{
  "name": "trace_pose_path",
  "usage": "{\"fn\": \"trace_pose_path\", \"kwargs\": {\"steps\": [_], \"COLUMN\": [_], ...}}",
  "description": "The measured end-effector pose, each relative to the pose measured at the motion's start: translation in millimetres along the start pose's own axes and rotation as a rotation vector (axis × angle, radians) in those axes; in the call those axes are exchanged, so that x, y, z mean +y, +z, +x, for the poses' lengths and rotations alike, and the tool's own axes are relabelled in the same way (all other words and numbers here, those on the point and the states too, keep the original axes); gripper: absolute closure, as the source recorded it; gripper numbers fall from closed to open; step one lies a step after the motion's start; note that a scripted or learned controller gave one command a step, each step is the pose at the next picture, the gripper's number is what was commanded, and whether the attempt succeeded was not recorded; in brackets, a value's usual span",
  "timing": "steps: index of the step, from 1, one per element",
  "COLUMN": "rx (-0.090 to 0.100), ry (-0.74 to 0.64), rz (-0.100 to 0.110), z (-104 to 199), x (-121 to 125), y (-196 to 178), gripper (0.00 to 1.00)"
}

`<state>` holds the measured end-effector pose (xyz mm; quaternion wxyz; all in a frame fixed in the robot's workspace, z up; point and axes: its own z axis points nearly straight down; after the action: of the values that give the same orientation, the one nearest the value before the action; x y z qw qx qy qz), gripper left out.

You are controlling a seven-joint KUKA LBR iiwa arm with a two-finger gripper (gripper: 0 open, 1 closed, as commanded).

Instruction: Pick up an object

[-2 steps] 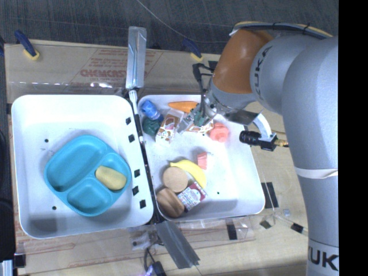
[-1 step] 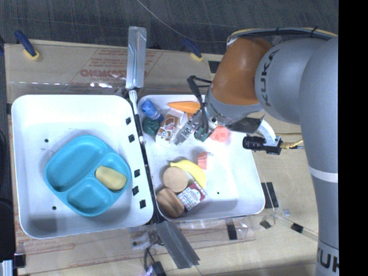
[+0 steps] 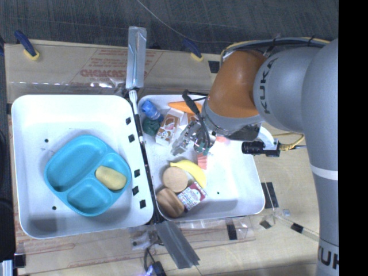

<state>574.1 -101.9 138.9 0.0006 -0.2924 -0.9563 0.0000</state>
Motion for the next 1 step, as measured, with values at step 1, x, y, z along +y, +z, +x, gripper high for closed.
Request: {"fn": "trace_pose_path", "kwargs": {"steps": [1], "rx": [0.000], "ry": [-0.082], "rz": [0.000], "z": [27.4], "x": [-33.4], "y": [0.5], "gripper": [1.00]}}
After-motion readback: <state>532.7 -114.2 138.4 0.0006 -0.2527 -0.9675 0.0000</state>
